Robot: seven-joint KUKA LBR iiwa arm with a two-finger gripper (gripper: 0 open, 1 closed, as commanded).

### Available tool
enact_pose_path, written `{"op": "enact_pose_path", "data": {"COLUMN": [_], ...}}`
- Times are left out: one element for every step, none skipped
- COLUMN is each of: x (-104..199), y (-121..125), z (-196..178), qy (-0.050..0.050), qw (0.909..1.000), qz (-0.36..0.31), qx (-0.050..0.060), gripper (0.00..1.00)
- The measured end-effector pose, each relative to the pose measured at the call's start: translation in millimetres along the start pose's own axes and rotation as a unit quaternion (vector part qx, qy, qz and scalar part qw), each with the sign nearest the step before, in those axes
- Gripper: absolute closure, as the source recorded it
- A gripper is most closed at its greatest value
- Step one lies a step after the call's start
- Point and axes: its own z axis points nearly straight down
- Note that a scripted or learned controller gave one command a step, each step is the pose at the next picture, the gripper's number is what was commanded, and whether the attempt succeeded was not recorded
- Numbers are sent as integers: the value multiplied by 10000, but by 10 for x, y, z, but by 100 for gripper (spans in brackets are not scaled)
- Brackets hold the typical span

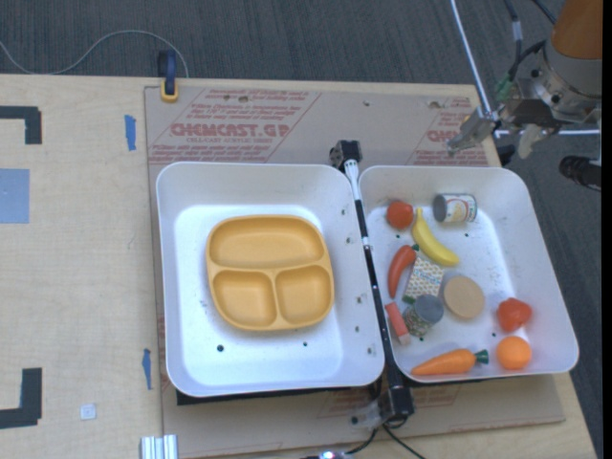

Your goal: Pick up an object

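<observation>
Above the far right corner of the right bin (535,191), the gripper (497,130) is seen with fingers spread and nothing held. Toys are packed closely near the bin's middle; two may be caught, or the banana (433,240) pushed aside.

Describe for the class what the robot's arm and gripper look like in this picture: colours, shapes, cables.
The arm enters at the upper right with an orange band, then a round grey and silver wrist section below it. The gripper is a compact metal assembly in grey and black with pale, thin parts sticking out. Dark cables run beside the arm, and a thin pale rod slants down towards the gripper.
</observation>
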Motion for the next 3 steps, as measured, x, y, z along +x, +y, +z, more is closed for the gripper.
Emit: {"op": "enact_pose_path", "data": {"x": [-207, 155, 157], "y": [-151, -458, -452], "z": [1409, 1804, 1703], "qy": [4, 1, -3], "qw": [10000, 10000, 10000], "qz": [6, 2, 2], "qx": [12, -7, -20], "gripper": [0, 0, 100]}}
